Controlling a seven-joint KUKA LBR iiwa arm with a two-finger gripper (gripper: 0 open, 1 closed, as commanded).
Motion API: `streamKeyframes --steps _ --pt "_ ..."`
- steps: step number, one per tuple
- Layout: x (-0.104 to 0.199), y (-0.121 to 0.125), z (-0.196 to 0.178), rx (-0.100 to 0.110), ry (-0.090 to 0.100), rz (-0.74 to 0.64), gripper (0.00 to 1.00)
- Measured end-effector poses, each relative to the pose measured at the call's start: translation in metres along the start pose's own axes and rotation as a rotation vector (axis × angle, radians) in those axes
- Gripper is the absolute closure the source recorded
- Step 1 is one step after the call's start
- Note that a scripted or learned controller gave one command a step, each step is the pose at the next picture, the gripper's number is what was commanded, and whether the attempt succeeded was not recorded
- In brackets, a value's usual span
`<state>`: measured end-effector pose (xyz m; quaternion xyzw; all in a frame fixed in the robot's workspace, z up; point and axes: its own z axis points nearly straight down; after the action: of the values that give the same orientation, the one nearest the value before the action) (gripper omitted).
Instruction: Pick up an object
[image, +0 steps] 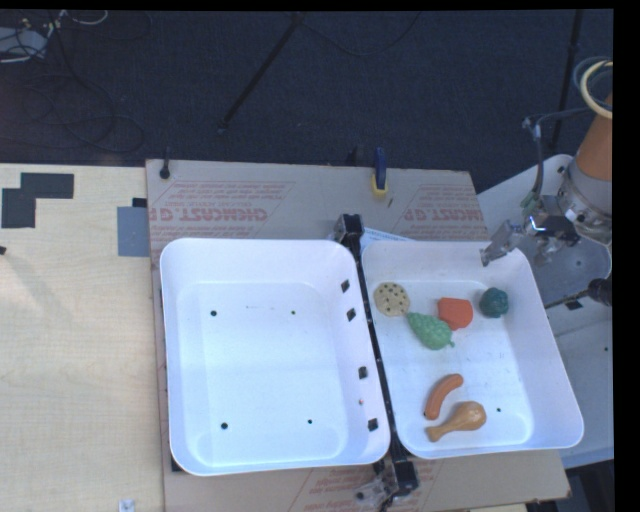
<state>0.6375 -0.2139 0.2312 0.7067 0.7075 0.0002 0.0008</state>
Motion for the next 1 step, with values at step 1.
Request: streamKeyframes --steps 1 --pt "0.0022 -0.0567 0.099 0.013 0.005 0.001 0.0"
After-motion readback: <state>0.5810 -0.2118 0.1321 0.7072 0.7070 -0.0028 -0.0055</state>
